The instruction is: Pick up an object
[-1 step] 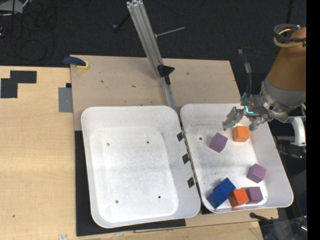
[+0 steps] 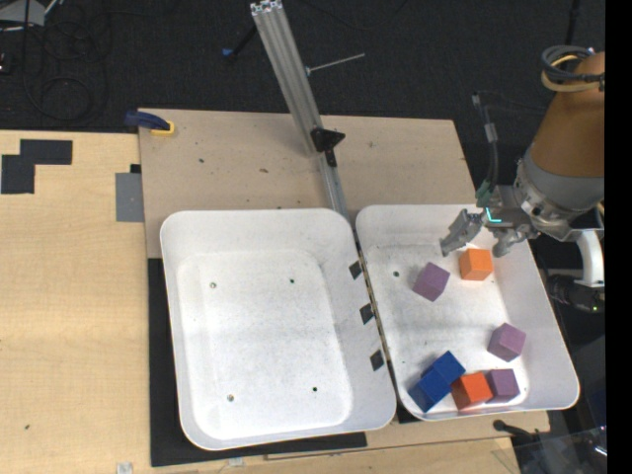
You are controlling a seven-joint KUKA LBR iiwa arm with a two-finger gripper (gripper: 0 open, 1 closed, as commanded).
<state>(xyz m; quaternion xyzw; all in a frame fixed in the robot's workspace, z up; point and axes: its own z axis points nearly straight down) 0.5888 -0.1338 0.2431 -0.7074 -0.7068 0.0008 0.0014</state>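
Note:
My gripper point(image 2: 483, 237) hangs over the back part of the right bin point(image 2: 395, 227), its fingers spread open with nothing between them. An orange cube point(image 2: 476, 264) lies just below and in front of the fingertips. A purple cube point(image 2: 431, 281) sits to its left. Further forward, near the bin's right wall, lies another purple cube point(image 2: 507, 341). At the bin's front, a blue block point(image 2: 437, 379), an orange cube point(image 2: 472, 389) and a small purple cube point(image 2: 503, 383) crowd together.
The left bin point(image 2: 259, 326) lies beside the right one, with black clips point(image 2: 366, 313) along the shared edge. A slanted aluminium bar point(image 2: 294, 87) rises behind the bins. Wooden benchtop point(image 2: 69, 304) stretches to the left.

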